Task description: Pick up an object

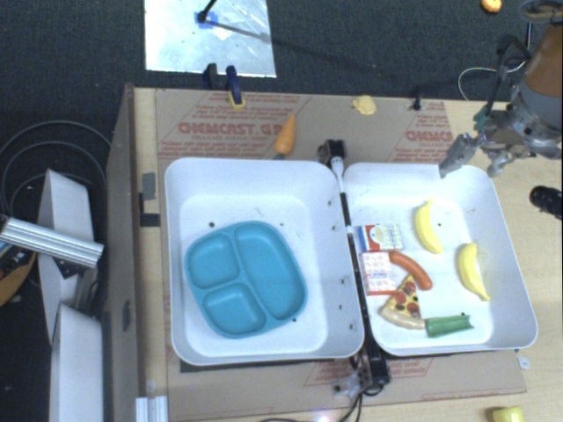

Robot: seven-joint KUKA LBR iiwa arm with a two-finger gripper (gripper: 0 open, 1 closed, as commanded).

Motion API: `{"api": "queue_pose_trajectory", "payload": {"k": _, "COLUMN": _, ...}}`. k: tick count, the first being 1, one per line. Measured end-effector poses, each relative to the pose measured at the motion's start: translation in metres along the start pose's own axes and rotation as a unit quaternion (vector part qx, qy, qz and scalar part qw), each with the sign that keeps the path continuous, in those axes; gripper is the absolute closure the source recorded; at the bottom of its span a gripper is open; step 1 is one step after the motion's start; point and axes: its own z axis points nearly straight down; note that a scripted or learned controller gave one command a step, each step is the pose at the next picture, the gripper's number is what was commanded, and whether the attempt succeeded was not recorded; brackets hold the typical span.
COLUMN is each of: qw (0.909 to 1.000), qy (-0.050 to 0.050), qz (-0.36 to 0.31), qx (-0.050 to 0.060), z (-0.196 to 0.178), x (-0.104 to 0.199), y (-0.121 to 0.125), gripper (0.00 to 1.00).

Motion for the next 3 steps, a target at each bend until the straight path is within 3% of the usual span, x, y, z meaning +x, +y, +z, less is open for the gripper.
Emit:
{"api": "queue_pose_trajectory", "payload": {"k": 1, "qw": 1.0000, "qy": 0.001, "qz": 0.001, "qx": 0.003, "z": 0.084, "x": -0.004, "y": 0.012, "gripper": 0.00}}
{"api": "queue_pose_trajectory", "payload": {"k": 2, "qw": 1.0000, "qy": 0.001, "qz": -0.001, "qx": 0.003, "z": 0.199, "x": 0.015, "y": 0.025, "gripper": 0.00}}
{"api": "queue_pose_trajectory", "payload": {"k": 3, "qw": 1.0000, "qy": 0.000, "qz": -0.002, "qx": -0.002, "z": 0.181, "x": 0.013, "y": 0.027, "gripper": 1.00}}
